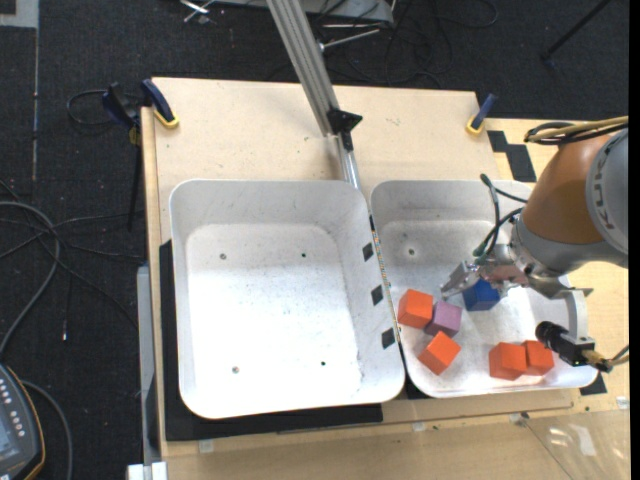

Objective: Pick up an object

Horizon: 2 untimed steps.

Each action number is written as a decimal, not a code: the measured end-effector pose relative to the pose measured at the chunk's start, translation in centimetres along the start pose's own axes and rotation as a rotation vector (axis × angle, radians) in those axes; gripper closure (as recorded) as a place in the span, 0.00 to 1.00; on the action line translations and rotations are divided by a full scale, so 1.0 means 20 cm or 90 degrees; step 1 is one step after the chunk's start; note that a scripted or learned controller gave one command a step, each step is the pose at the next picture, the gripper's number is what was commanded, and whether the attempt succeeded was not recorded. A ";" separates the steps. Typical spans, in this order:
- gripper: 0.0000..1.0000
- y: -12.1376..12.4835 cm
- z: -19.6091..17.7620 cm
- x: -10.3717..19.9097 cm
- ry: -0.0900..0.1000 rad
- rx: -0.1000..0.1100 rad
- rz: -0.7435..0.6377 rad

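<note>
One arm (pixel 585 208) bent low over the right bin (pixel 430 203), end effector (pixel 478 286) clamped on blue block (pixel 482 295)

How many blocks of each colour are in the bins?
Orange blocks: 4
Purple block: 1
Blue block: 1, right by the claw
Total: 6, all in the right bin
</note>
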<state>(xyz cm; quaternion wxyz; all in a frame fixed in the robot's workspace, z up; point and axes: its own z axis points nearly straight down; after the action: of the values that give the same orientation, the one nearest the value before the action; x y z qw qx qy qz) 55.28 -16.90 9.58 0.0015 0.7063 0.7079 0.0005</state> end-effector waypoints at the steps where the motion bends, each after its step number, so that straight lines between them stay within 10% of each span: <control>1: 1.00 0.00 -0.05 0.00 0.000 0.000 0.001; 2: 1.00 0.05 -0.52 0.41 0.002 -0.003 -0.005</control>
<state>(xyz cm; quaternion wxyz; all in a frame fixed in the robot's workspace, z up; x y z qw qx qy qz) 56.23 -8.63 19.99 0.0023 0.7037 0.7105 0.0034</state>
